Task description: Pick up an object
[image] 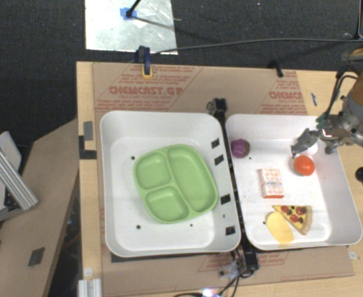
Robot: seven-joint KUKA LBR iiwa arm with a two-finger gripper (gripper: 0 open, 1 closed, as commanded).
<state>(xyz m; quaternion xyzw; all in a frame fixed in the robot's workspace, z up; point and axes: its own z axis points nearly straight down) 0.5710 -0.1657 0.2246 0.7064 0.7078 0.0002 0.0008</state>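
In the camera view, the gripper [305,144] is poised low over the right bin [349,224], just above the orange ball [303,165]; whether its fingers are spread cannot be told. Nothing is lifted yet: ball, purple ball [240,147], small carton [271,182] and toy pizza slice [294,216] lie in the bin.

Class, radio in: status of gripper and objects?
Gripper above right bin, just above orange ball. Nothing held. Purple ball, box, pizza slice nearby.
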